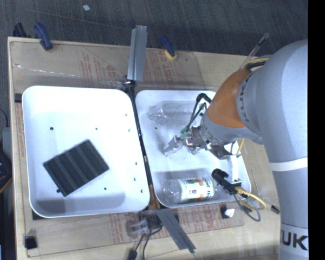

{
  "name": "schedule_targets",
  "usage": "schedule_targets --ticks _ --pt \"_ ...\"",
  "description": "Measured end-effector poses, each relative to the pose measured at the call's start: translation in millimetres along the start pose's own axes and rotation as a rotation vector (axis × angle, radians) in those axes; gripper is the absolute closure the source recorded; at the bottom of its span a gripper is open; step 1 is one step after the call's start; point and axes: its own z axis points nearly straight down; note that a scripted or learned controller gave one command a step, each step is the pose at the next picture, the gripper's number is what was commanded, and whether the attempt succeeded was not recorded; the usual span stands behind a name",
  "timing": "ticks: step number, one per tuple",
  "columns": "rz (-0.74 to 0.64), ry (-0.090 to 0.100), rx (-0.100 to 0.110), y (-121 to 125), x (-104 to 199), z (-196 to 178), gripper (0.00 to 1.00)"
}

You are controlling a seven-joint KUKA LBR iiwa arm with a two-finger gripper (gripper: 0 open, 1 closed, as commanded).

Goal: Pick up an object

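Note:
My gripper (172, 145) hangs over the middle of the right bin (146, 145), open, with nothing between its fingers. A clear plastic bottle (167, 112) lies just beyond it near the bin's far wall. A second clear bottle with a green and white label (190, 189) lies on its side along the near wall. A black ribbed rectangular slab (76, 167) lies flat and skewed in the left bin (38, 99).
The grey arm with its orange band (230, 107) reaches in from the right over the right bin's far right corner. Metal bars and clamps (136, 53) stand at the seam between the bins, front and back.

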Motion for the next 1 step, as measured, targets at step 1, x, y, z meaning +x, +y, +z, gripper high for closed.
schedule_targets --ticks 1 --pt "-0.006 0.001 0.001 0.2 1.1 -9.5 1.00"
